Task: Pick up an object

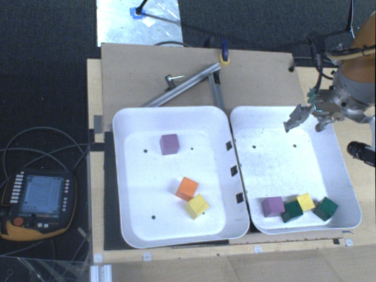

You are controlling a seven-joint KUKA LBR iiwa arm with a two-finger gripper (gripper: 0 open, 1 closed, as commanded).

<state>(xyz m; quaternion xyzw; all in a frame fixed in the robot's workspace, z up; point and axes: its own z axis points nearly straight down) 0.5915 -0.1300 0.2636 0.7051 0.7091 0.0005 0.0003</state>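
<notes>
- My gripper (pixel 309 118) hangs over the far right corner of the right bin (pixel 341 157). Its two fingers are spread apart and there is nothing between them.
- I judge that I am at the approach step: no object is picked yet, and I am still high above the bin floor, I think.
- The objects closest to me are in the same bin, along its near wall, well apart from my gripper and toward the camera. There is a purple cube (pixel 272 205), then a dark green cube (pixel 291 210) touching a yellow cube (pixel 305 202), and a second green cube (pixel 326 207) just beside them at the corner.
- The purple cube looks like the easiest target for me, because it has some free space on its left side. The other three are packed close together, so my fingers could push one away while closing on another.
- The next move calls for travelling toward the near wall, stopping above the chosen cube, turning my fingers to its flat sides and then going down.
- In the left bin (pixel 126 175), far to my left, lie another purple cube (pixel 169 144), an orange cube (pixel 187 188) and a yellow cube (pixel 197 205); the last two touch each other.
</notes>
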